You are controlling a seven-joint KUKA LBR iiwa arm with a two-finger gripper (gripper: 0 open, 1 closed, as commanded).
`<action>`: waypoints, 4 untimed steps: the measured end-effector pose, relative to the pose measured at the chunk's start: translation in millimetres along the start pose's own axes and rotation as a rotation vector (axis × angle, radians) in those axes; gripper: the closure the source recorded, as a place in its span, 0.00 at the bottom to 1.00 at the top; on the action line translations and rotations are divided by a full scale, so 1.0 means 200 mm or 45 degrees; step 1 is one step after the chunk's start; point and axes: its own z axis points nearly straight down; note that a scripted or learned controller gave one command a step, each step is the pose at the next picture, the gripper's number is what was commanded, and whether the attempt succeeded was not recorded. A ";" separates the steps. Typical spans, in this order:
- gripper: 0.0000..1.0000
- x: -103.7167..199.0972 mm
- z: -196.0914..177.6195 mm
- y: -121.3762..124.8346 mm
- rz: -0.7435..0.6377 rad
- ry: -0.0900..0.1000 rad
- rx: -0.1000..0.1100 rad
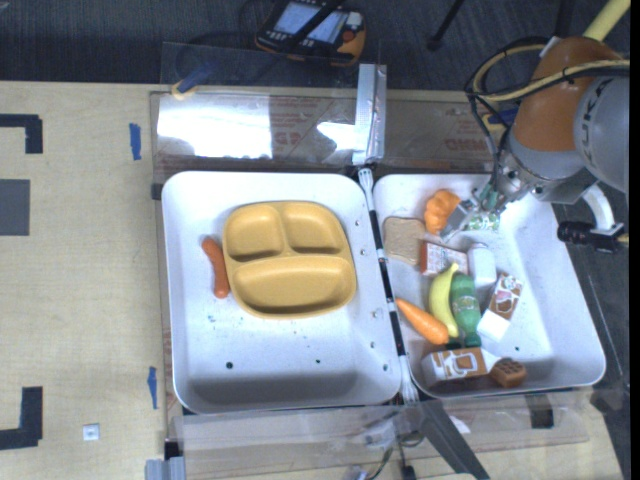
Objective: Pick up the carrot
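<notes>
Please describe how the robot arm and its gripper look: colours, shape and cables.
The arm is grey and rounded, with an orange band above the wrist. Black and yellow cables loop beside it. The gripper is small, metallic with greenish parts; finer detail is blurred.

The carrot (421,320) lies against the right bin's (560,363) left wall, with a banana (443,299) and green bottle (464,301) crowding its right side and a carton (458,364) just below. Room opens above it, toward the bread slice (402,238).
</notes>
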 end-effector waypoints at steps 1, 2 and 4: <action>0.00 0.15 0.07 0.09 -0.180 -0.003 -0.002; 0.00 0.04 0.10 -0.03 -0.331 0.007 -0.020; 1.00 0.34 -0.40 0.00 -0.262 -0.003 -0.027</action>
